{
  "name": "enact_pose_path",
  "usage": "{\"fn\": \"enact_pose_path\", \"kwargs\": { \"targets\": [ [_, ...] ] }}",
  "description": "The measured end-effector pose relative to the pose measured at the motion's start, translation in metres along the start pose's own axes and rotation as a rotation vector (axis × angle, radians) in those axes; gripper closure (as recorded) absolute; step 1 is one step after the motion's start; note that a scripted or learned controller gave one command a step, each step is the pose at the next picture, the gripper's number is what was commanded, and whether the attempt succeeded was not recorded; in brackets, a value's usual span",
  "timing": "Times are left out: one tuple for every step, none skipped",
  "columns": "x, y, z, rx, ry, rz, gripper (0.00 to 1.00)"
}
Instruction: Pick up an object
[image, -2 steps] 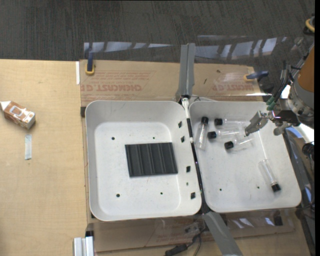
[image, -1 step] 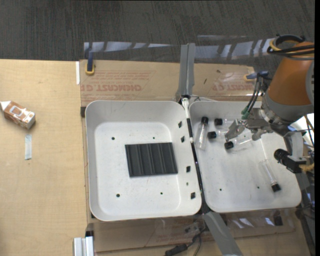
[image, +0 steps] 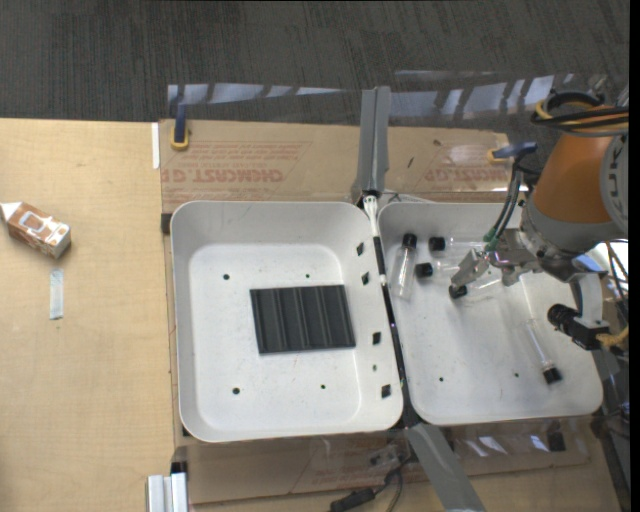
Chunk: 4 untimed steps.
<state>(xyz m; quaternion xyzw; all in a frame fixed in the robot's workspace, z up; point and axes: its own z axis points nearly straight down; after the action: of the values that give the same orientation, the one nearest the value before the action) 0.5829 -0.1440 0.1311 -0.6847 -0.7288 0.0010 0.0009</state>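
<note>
Over the right bin (image: 470, 395), upper right of the frame, the pincer (image: 468, 278) hangs low near a clear tube (image: 402, 270); open or closed, I cannot tell. Likely the approach step; next it needs centring on the tube, then closing

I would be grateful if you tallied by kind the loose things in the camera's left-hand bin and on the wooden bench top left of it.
Dark ribbed panel: 1
Orange-and-white carton: 1
Pale strip: 1
Total: 3
</note>
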Motion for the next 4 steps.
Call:
{"fn": "enact_pose_path", "kwargs": {
  "targets": [
    [-0.033, 0.034, 0.021, -0.034, -0.008, -0.013, 0.00],
    [-0.048, -0.032, 0.039, -0.002, 0.000, -0.046, 0.00],
    [-0.049, -0.032, 0.030, -0.002, 0.000, -0.043, 1.00],
    [0.001, 0.007, -0.051, -0.002, -0.001, -0.054, 1.00]
  ]
}}
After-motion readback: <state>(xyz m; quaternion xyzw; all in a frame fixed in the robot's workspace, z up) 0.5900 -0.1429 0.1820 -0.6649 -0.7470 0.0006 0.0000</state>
